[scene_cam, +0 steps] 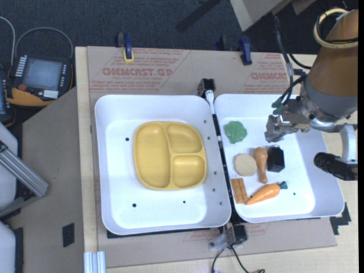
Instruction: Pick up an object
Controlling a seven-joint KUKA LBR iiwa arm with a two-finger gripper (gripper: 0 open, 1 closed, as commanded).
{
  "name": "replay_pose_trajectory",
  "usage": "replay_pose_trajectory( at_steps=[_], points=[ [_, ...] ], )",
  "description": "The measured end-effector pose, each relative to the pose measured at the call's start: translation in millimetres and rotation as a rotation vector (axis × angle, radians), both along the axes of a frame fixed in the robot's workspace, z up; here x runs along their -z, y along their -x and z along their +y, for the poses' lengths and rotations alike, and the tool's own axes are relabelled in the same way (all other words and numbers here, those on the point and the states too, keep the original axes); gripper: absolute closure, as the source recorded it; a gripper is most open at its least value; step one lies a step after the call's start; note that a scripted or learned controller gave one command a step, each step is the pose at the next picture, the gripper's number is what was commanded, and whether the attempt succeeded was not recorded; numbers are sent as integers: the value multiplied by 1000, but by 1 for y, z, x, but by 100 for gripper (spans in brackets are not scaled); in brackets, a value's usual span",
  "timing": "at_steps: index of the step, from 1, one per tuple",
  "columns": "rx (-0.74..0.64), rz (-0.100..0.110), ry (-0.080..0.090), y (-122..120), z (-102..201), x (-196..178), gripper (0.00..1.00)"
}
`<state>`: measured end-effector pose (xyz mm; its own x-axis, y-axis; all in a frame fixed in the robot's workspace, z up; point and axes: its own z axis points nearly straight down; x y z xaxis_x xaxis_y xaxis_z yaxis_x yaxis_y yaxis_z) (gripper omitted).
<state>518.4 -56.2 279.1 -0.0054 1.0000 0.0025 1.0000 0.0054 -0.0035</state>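
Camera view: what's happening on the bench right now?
A KUKA arm reaches in from the right, its hand hovering over the right bin, just above a small black block. Nothing shows between its fingers. Also in that bin: a green leafy piece, a tan round piece, a drumstick, a waffle-like bar and a carrot. The left bin holds a yellow divided plate, untouched.

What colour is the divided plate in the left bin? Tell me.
Pale yellow; the divided plate shows plainly in the camera view.
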Motion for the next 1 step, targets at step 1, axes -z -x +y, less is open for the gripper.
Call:
replay_pose_trajectory(
  at_steps=[1],
  points=[
    [0, -1, 1, 1, 55, 1, 100]
  ],
)
